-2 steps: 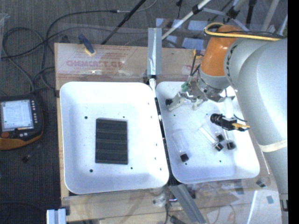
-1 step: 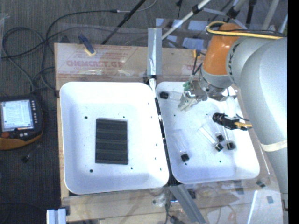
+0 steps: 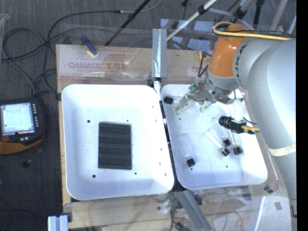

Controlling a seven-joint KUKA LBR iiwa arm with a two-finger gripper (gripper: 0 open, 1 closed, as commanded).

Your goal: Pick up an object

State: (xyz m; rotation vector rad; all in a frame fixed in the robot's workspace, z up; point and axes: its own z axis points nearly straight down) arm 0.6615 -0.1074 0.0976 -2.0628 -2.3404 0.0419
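Hovering over the right bin's [image 3: 214, 173] far end, claw [image 3: 191, 106] spread wide, empty; clear tube [image 3: 184, 144] barely discernible.

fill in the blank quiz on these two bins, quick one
1. The black ribbed block lies in the view's ____ bin.
2. The gripper hovers over the view's ____ bin.
3. The band above the wrist is ____.

Missing words: left; right; orange.
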